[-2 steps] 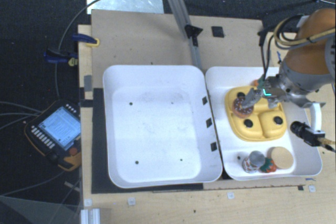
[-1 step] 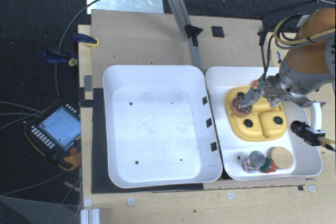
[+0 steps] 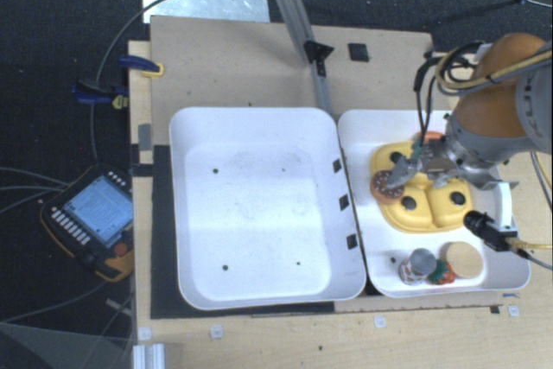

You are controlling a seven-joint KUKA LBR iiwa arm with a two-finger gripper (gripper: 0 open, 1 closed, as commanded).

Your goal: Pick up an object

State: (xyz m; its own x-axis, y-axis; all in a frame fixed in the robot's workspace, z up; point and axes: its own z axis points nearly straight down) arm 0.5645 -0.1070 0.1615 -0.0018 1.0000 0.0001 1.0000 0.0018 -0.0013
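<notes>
Pincer (image 3: 413, 167) is down over the yellow toy (image 3: 423, 196) in the right bin (image 3: 359, 186), probably lining up a grab; can't tell if it's open or closed.

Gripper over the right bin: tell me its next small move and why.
Probably a short descent straight down. The gripper sits over the left part of the yellow toy in the right bin, beside a small brown round piece. Whether anything is between its fingers can't be told, so lowering a little before closing seems the safest step.
</notes>
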